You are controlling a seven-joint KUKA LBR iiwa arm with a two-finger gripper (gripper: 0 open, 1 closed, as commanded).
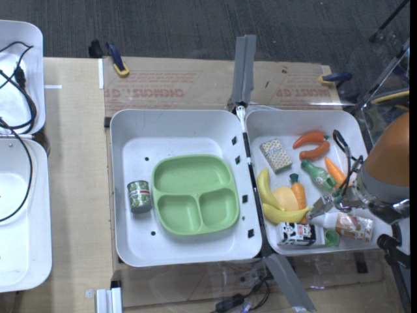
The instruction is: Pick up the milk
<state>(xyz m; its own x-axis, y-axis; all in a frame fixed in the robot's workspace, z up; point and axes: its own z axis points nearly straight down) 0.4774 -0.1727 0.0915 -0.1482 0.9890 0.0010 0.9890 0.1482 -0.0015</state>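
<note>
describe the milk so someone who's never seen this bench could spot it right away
Look in the right-hand shallow white bin, at its near edge. The small black-and-white cow-patterned milk carton lies there on its side, just below the yellow banana. Nothing else in the bin has that black-and-white pattern.

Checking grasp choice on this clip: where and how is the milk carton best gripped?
Grip the milk carton across its narrow width, coming straight down. It lies flat on its side by the bin's front wall, with the banana close behind, so a side approach looks crowded.
</note>
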